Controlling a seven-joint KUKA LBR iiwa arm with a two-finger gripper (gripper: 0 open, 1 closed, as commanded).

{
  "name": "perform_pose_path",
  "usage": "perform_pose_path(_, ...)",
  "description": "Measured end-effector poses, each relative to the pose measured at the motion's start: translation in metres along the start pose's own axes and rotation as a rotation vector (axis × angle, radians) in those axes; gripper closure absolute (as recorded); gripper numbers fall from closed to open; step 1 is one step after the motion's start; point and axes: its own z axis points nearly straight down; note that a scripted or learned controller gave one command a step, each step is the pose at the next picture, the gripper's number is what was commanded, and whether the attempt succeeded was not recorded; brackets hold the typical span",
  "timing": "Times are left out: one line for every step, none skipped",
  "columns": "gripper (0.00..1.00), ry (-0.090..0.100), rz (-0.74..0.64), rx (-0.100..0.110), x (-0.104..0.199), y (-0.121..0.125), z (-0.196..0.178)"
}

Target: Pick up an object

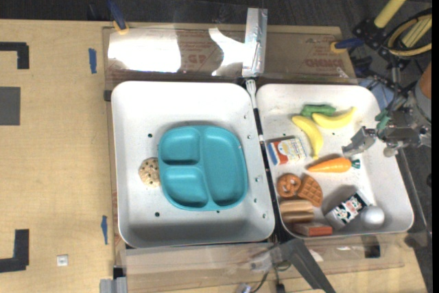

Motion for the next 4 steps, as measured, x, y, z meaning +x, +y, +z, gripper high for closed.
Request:
perform_pose_path(0.00,0.001,0.064,0.009,0.049,0.066,0.090)
perform_pose_path(0.00,0.000,-0.063,-0.014,0.036,0.099,0.165)
perform_pose_path(1.00,-0.004,-0.061,-0.029,0.035,0.103,0.151)
perform_pose_path(1.00,0.002,-0.033,-0.012,0.136,0.132,0.070)
